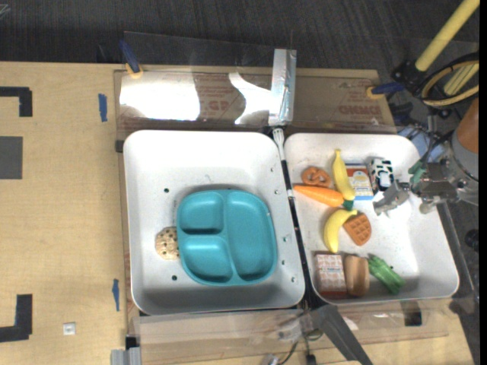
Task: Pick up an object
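Note:
The right bin (434, 249) holds several toy foods. A brown pretzel (313, 176), an orange carrot (321, 195), two yellow bananas (342, 175) (333, 230) and an orange waffle piece (358, 229) lie in its left half. A small printed carton (359, 181) sits beside the upper banana, with a black-and-white item (380, 170) to its right. My gripper (392, 196) hangs over the bin's middle right, just right of the carton, and nothing is visibly held in it. Along the front lie a pink box (329, 272), a brown bread piece (355, 274) and a green vegetable (386, 274).
The left bin (144, 166) carries a teal divided plate (226, 236) with a cookie (167, 242) at its left side. A metal divider post (281, 90) stands behind the bins. Cables and a yellow tube (453, 25) sit at the upper right.

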### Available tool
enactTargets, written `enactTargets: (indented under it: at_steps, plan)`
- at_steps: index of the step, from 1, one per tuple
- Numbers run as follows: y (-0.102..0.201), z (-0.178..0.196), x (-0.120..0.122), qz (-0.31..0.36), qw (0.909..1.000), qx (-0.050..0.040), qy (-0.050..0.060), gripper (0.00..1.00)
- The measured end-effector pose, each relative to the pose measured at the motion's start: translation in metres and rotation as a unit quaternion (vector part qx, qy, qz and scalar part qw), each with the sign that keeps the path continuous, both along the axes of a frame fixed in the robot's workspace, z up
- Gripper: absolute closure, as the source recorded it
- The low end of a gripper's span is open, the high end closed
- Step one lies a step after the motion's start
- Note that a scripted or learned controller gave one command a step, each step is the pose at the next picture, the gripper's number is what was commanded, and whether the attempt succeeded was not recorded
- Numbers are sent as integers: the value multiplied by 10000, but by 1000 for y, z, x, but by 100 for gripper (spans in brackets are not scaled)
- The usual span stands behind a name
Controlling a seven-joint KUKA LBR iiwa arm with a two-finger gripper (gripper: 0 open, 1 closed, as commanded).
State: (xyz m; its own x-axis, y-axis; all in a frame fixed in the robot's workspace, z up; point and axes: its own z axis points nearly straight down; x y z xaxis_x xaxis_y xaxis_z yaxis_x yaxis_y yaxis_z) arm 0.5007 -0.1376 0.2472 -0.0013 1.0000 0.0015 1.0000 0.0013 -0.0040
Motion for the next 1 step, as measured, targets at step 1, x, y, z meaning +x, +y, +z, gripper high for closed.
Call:
enactTargets:
  at_steps: [1]
  plan:
    - [43,-136,1,-362,9993,2,32,0]
